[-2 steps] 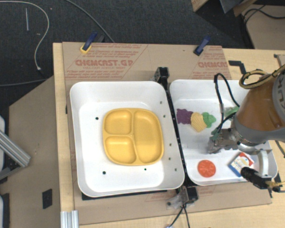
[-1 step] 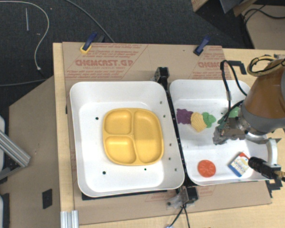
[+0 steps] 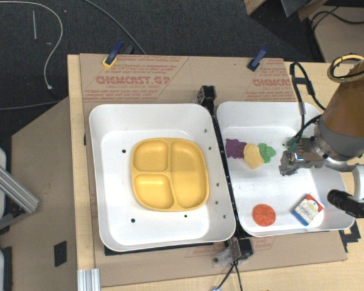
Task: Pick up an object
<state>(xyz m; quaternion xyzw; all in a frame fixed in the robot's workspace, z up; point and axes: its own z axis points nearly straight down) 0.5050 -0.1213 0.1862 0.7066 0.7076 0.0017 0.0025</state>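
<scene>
In the right bin lie a purple grape bunch, a yellow piece touching a green piece, a red-orange round near the front, and a small white carton with blue and orange print. My gripper hangs over the right bin, just right of the green piece, under the grey wrist and orange band. I see nothing between its fingers.
The left bin holds a yellow divided plate. A black clamp sits at the back between the bins. Cables run along the right bin's far right side. Cardboard lies under both bins.
</scene>
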